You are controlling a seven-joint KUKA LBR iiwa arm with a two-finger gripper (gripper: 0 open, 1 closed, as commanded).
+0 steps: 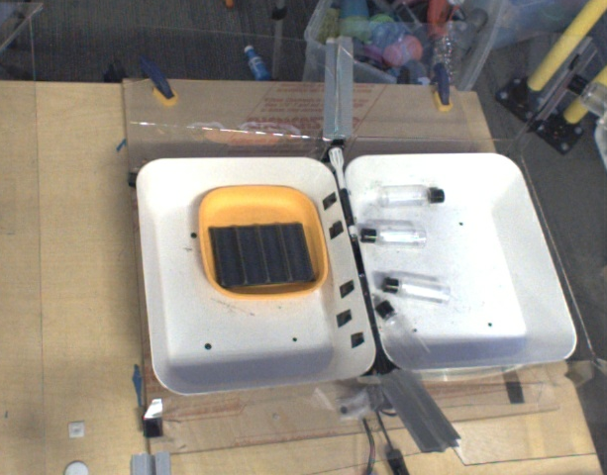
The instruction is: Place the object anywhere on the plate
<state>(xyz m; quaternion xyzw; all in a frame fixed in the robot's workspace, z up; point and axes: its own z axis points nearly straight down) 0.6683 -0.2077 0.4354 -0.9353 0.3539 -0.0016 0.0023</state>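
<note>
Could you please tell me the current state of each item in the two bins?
Yellow plate: in the left bin, upright, bearing a dark ribbed block.
Dark ribbed block: lying flat on the plate.
Top vial: on its side in the right bin, capped.
Middle vial: on its side, capped.
Bottom vial: on its side, capped.

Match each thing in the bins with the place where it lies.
Things:
1. orange plate
2. black ridged block
3. clear vial nearest the bench's far edge
4. clear vial nearest the bench's near edge

Places:
A. on the orange plate
B. left bin, on its floor
C. right bin, front of the vial row
D. right bin, back of the vial row

Pairs: 1-B, 2-A, 3-D, 4-C
</note>
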